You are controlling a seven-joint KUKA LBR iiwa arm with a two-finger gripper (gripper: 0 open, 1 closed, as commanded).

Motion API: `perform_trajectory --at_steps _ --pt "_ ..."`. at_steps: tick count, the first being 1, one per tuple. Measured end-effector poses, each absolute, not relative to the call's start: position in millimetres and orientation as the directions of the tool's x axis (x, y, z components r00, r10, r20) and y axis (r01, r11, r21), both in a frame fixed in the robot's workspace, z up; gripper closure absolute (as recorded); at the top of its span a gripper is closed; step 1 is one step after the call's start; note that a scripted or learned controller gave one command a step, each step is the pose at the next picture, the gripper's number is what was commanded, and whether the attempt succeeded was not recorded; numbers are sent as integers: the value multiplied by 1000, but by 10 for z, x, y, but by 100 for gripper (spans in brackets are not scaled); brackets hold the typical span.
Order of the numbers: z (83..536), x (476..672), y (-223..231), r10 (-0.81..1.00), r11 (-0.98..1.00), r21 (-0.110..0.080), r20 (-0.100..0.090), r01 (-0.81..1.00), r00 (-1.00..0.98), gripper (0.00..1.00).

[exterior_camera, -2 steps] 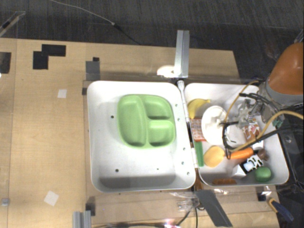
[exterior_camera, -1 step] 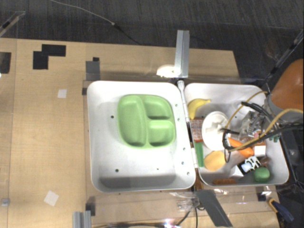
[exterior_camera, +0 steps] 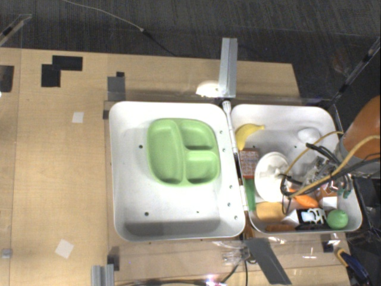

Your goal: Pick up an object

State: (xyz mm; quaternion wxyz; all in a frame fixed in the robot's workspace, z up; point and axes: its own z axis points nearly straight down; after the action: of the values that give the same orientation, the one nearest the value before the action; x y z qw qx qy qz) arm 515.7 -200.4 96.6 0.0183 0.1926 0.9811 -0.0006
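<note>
The right bin [exterior_camera: 280, 113] holds a heap of small things. A yellow banana [exterior_camera: 247, 133] lies at its upper left, with a small red and white box [exterior_camera: 248, 158] just below it. A white round cup [exterior_camera: 269, 173] sits mid-bin. Along the bottom lie an orange piece [exterior_camera: 307, 200], a tan block [exterior_camera: 268, 210], a black and white item [exterior_camera: 311, 217] and a green ball [exterior_camera: 337, 218]. My gripper [exterior_camera: 300, 182], wrapped in cables, hangs low over the bin's right half, right beside the white cup and above the orange piece. Cables hide its tip.
The left bin [exterior_camera: 128, 219] holds a green divided plate [exterior_camera: 181, 151] in its upper middle. A metal post [exterior_camera: 228, 67] stands behind the rim between the two bins. The arm's orange band [exterior_camera: 364, 127] rises at the right edge. Bare wooden bench lies to the left.
</note>
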Motion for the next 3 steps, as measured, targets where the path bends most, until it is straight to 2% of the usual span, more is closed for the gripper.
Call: perform_trajectory --at_steps 1,2,3 --pt "940 5468 -1554 271 963 -7 -33 271 -962 0" --pt "946 5179 -1507 244 970 -12 -38 244 -969 0" --pt "950 4976 -1398 287 957 -13 -45 288 -957 0"
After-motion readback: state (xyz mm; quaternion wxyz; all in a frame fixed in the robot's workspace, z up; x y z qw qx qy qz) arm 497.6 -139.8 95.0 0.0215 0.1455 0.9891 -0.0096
